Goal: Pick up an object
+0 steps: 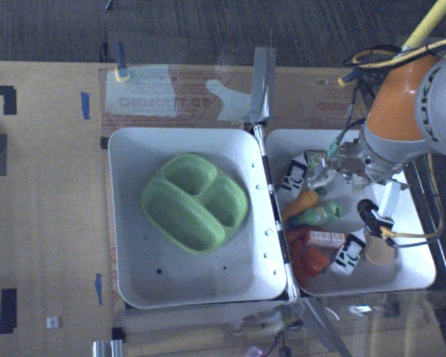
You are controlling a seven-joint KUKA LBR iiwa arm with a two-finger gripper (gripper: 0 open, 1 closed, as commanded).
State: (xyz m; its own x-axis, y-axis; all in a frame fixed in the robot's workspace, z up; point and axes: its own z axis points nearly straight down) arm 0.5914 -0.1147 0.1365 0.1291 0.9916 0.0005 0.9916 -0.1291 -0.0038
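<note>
My gripper (321, 172) reaches into the right bin (416, 274) from the upper right and hovers low over its back left part. Just left of it lies a black-and-white packet (293, 175). Below it are an orange carrot (303, 201) and a green vegetable-shaped toy (317, 214). Toward the front lie a red toy (308, 259), a red-and-white box (328, 238), a second black-and-white packet (348, 253) and a tan round piece (380, 252). Nothing can be made out in the gripper's grasp.
The left bin (134, 274) holds a green divided plate (195, 201). A metal divider (271, 199) separates the bins. The grey and orange arm (409, 110) covers the right bin's back right corner. A clear sheet (178, 99) lies behind the left bin.
</note>
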